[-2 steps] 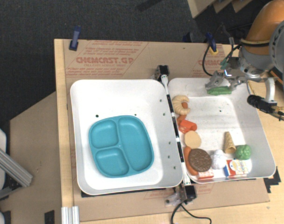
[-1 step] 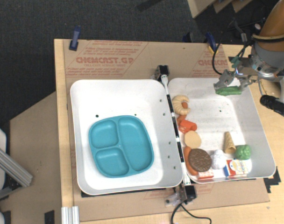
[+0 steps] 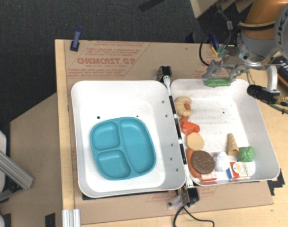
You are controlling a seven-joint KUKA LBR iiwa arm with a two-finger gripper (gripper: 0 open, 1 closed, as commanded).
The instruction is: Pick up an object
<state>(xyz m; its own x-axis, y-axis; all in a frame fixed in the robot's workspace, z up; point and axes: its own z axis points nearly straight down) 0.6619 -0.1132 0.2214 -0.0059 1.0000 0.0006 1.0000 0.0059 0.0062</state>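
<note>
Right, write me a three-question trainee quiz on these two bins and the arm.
1. True or false: the blue divided tray lies in the right bin.
2. What is between the fingers of the gripper? A) a green object B) the brown round cookie C) the ice cream cone
3. Fill in: the green broccoli-like piece sits right beside the ____.

Key
1. False; it lies in the left bin.
2. A; the green object is held over the right bin's far edge.
3. Cone.
</note>
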